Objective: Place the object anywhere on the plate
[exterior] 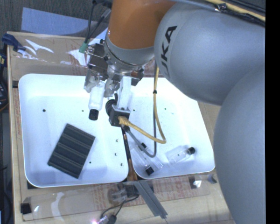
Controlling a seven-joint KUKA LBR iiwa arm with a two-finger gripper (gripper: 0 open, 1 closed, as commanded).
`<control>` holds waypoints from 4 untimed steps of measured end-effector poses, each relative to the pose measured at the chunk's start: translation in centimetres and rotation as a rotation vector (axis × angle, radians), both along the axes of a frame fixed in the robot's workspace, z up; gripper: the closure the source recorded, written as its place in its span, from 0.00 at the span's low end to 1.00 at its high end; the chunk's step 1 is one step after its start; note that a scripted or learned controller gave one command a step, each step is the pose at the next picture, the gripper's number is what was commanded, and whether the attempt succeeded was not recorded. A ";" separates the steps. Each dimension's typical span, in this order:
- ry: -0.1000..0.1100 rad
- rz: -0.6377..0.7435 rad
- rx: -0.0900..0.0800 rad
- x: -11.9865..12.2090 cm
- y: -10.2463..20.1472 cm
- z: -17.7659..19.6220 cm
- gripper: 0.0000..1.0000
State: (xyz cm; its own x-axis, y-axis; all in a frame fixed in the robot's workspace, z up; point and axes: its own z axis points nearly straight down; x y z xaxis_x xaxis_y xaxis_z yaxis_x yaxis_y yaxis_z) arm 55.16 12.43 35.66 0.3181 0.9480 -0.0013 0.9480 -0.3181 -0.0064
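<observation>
Over the left bin [32, 85], towards its far right corner, the pincer [102, 107] hangs above the white floor, well apart from the dark ribbed plate [72, 150] lying near the front left. I honestly can't tell if the pincer is apart or together, the wrist and cables crowd it too much. A pale stubby bit with a black tip [93, 107] hangs there, could be part of the tool or something carried, no idea.

Over in the right bin [203, 139], two small clear pieces [179, 154] with dark ends lie near the front edge, so I'd guess the object is one of those. Nothing sits on the plate, so the job looks barely started: grab, carry across and drop are all left.

The big grey arm [214, 55] hides the right bin's far side, and the surface [46, 50] behind is glare and clutter.
</observation>
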 end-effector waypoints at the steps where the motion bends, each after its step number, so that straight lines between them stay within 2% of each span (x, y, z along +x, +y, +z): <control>1: 0.001 -0.175 -0.003 7.9 5.0 -10.5 1.00; 2: 0.000 0.152 -0.001 1.9 5.1 -5.7 1.00; 3: 0.001 -0.143 -0.006 -7.6 8.7 -13.5 1.00; 4: -0.005 -0.171 -0.001 -7.6 9.5 0.3 1.00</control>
